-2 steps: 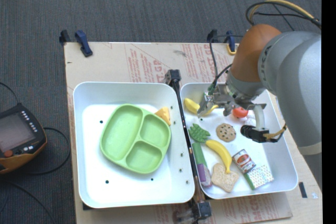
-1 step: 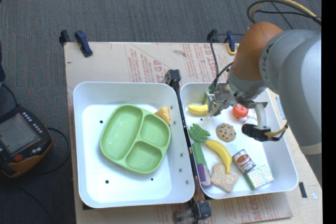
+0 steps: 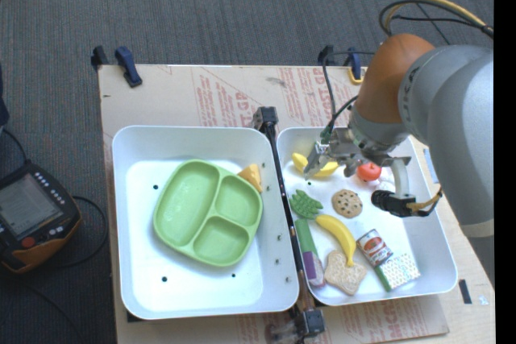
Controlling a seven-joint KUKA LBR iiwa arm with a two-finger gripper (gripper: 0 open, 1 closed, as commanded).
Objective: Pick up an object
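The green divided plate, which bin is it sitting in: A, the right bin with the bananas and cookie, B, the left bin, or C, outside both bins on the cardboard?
B: the green divided plate lies flat in the left bin, while the bananas, cookie and other toy food sit in the right bin.

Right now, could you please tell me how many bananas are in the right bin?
2. One banana lies in the bin's middle, below the cookie. The other sits near the top-left corner, under the gripper, which may hide more.
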